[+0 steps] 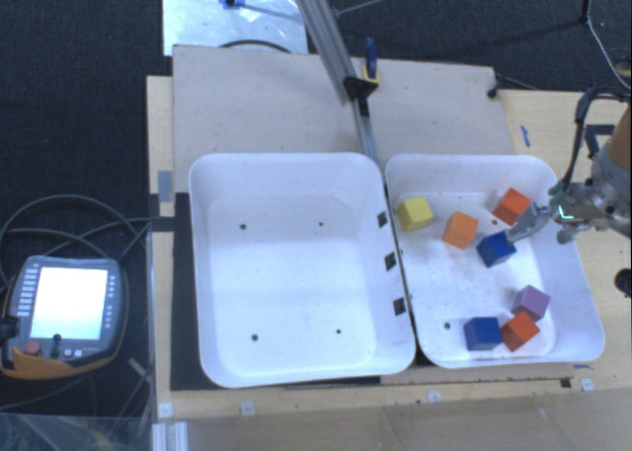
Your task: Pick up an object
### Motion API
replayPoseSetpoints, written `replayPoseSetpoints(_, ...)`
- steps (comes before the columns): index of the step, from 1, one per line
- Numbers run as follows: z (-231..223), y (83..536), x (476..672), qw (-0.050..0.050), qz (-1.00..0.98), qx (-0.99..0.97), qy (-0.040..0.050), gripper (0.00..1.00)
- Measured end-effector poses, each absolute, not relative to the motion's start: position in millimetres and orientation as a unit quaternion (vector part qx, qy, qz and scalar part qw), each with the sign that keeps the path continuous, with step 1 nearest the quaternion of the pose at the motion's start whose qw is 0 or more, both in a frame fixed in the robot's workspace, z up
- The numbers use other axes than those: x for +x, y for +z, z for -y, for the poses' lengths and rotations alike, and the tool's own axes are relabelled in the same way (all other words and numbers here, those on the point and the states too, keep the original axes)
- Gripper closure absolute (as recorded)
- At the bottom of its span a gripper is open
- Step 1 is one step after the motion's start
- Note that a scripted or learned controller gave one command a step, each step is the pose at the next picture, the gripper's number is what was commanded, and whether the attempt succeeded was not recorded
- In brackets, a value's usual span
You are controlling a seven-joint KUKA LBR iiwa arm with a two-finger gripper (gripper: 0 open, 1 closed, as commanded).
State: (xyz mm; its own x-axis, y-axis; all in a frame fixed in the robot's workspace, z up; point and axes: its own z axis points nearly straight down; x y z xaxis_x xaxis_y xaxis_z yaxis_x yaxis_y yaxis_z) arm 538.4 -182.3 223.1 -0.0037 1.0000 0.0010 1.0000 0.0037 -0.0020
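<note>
camera view looks down on the gripper [526, 225] reaching into the right bin [592, 340] from the right, its tip low among the cubes. it sits just beside the upper blue cube [496, 248], which lies just below and to the left of the tip, and the red-orange cube [512, 206] lies just above and to the left of it. whether the tip touches either cube is too small to tell, and i cannot tell how the tool is set or whether it has anything; no cube is clearly lifted off the bin floor. farther left of the tip are the orange cube [460, 230] and the yellow cube [416, 213]. well below it, a purple cube [532, 300], a second blue cube [482, 333] and a red cube [519, 331] crowd the near corner, where a grasp would likely be harder. judging by the approach, the upper blue cube looks like the target, being the nearest and fairly free-standing. the left bin [207, 242] lies well to the left.
</note>
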Motion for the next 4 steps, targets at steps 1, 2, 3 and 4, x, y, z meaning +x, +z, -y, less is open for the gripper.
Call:
replayPoseSetpoints(1,182.2,225.2,539.3,-0.001,0.708,-0.706,-0.0007,0.0)
replayPoseSetpoints(2,192.5,172.5,540.6,0.001,0.708,-0.707,0.0008,0.0)
replayPoseSetpoints(3,197.3,121.6,531.1,0.001,0.708,-0.707,0.0008,0.0)
replayPoseSetpoints(4,197.2,88.9,531.4,0.0,0.708,-0.706,0.0002,0.0)
